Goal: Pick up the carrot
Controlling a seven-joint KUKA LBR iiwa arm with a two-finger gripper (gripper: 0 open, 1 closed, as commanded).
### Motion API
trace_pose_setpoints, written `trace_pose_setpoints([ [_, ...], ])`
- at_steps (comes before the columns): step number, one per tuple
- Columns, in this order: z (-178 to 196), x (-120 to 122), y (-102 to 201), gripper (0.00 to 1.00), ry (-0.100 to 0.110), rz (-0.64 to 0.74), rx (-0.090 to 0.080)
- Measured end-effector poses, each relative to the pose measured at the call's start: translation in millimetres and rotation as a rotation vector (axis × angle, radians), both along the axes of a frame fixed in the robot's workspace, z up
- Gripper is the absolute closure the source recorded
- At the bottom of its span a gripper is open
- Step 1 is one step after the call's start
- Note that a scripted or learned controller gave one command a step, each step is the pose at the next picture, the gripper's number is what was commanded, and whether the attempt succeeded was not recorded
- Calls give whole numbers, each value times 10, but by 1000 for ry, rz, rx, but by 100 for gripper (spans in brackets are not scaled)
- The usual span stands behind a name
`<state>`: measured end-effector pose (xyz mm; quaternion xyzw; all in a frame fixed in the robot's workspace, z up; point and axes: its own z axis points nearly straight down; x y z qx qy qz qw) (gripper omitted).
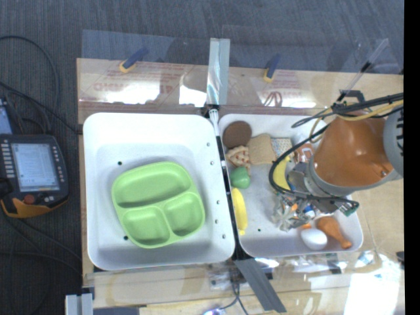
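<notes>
An orange, tapered carrot (333, 230) lies in the front right corner of the right bin (262, 241), touching a white egg-shaped object (315, 239) on its left. My gripper (289, 212) hangs low over the bin floor, a little left of the carrot and slightly further back. The arm's orange band (351, 153) sits above it and hides part of the bin. Wires and metal parts crowd the gripper's tip, and nothing is visibly held there.
Along the right bin's left side lie a brown round item (237, 133), a tan block (260, 148), a knobbly beige piece (237, 156), a green item (240, 178) and a yellow banana (239, 212). The left bin (98, 149) holds a green divided plate (159, 203).
</notes>
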<state>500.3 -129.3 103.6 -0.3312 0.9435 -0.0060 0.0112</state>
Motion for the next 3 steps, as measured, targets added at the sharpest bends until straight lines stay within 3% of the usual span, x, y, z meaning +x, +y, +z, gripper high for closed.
trace_pose_setpoints([
  [1,1538,392,621,100,13,194,2],
  [2,1495,374,613,0,23,192,5],
  [3,776,22,318,0,28,3,6],
])
